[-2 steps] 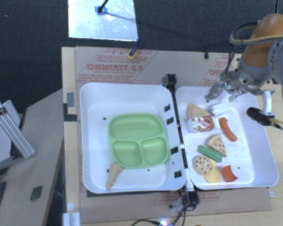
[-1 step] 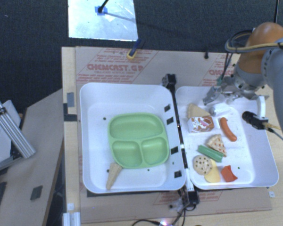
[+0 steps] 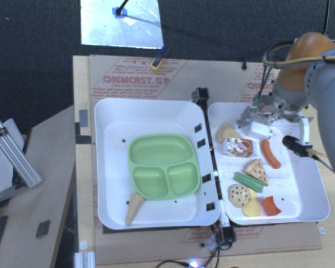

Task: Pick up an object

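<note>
Right bin [image 3: 318,197] as reference: left bin [image 3: 109,149] sits touching its left wall and carries the green divided plate [image 3: 162,166] plus a cone [image 3: 134,206] at that bin's near edge, both out of play. Arm [image 3: 324,77] comes in over the right bin's far right corner; gripper [image 3: 261,118] hangs low over the bin's far end, and I can't tell whether it's spread or closed. No target named, so any item counts. Nearest candidates: cheese wedge [image 3: 228,132] and printed packet [image 3: 238,147], just toward the bin's centre from the gripper. Risks: both lie flat and close together, so a descent likely nudges one or pinches both. Sausage [image 3: 271,153] could roll. Pizza slice [image 3: 257,171], green stick [image 3: 247,181], cookie [image 3: 239,194] cluster tight near the front.
</note>
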Robot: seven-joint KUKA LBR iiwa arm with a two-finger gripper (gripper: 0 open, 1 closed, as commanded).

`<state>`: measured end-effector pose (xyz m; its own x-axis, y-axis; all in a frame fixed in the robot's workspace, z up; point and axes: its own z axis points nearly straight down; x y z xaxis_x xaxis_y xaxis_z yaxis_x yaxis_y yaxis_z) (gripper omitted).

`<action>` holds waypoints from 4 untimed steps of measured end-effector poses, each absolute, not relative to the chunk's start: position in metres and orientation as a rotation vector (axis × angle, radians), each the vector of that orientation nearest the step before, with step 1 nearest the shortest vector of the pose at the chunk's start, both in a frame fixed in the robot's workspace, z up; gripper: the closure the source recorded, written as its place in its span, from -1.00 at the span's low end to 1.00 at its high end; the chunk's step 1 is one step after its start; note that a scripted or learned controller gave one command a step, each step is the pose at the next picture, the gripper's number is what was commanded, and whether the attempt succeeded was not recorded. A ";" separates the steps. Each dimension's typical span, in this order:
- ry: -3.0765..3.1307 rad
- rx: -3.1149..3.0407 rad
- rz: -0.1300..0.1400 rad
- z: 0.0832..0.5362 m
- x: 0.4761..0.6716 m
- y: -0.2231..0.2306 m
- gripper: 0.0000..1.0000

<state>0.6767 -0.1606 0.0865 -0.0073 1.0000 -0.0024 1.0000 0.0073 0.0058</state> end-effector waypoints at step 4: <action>2.223 2.214 0.003 0.225 0.671 -0.172 1.00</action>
<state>0.6713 -0.1717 0.2255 -0.0040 1.0000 -0.0010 1.0000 0.0040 0.0041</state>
